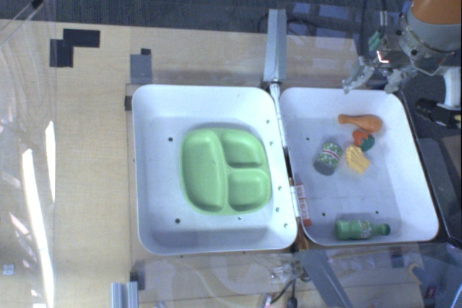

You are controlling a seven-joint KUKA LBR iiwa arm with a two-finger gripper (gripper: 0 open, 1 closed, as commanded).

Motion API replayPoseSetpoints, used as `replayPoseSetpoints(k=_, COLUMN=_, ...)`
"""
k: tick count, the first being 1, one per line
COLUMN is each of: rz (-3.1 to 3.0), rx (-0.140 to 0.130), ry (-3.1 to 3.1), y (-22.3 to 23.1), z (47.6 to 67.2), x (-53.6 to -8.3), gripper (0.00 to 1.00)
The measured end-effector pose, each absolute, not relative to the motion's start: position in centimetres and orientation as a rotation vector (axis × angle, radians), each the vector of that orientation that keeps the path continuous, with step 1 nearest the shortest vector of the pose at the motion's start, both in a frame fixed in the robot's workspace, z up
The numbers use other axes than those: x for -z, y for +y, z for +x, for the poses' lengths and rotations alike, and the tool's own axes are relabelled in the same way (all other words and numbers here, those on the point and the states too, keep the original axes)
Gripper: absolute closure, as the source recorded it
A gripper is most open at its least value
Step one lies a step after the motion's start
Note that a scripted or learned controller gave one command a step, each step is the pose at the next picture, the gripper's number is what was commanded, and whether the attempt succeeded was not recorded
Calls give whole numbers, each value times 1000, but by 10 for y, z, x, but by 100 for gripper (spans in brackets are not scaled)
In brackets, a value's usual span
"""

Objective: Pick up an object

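Overhead, bare metal pincer [373, 80] splayed open, well above glossy green bottle [361, 229] in smooth white bin [422, 192].

Left bin [155, 155] & right bin [411, 162]: both white. Divided tray [225, 169] in left bin: pale green, plain. In right bin: carrot-like toy [361, 122] orange; small toy [363, 140] below it, green w/ orange bit; corn-like piece [357, 159] yellow; can [328, 158] grey w/ green & red label; bottle [361, 229] green, lighter label. Counter [94, 155]: light wood, w/ black tape marks [71, 45]. Arm [437, 3]: grey w/ orange band.
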State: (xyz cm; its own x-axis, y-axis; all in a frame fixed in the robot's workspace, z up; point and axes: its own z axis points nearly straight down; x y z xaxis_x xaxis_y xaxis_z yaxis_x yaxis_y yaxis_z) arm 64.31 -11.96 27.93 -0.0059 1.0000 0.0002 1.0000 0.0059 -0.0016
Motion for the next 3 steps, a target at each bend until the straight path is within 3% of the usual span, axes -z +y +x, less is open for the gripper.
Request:
replayPoseSetpoints(k=1, rz=-2305, rx=-1, ry=-2136, y=-143, z=638, x=-167, gripper=0)
replayPoseSetpoints(k=2, rz=-2199, rx=13, ry=-2251, y=-159, z=646, x=-103, gripper=0)
replayPoseSetpoints(k=3, rz=-2234, rx=8, ry=-2218, y=-197, z=617, x=-88, gripper=0)
